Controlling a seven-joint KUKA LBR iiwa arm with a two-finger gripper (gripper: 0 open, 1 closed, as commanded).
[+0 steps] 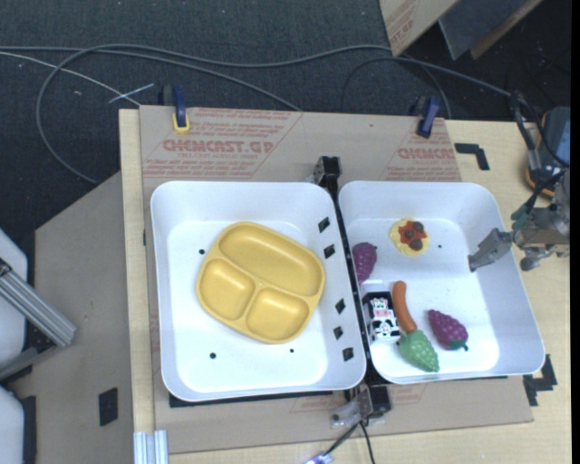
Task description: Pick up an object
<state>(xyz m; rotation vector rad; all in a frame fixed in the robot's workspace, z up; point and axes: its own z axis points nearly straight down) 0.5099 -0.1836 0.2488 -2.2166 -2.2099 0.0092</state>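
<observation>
The right bin (471, 204) holds several toy foods. A small yellow tart with red topping (410, 235) lies near its back, and a purple grape bunch (363, 260) rests against its left wall. Toward the front are an orange carrot (403, 306), a black-and-white cow-patterned piece (383, 319), a green vegetable (419, 351) and a second purple grape bunch (447, 328). My gripper (507, 253) hangs over the bin's right rim, well to the right of the foods. It is open, with nothing between its fingers (488, 249).
A yellow divided plate (261, 281) lies in the left bin (172, 272). A black divider with clips (340, 272) runs between the bins. Cables (82, 82) trail over the dark floor behind the bench, and a cardboard box (417, 18) stands at the back.
</observation>
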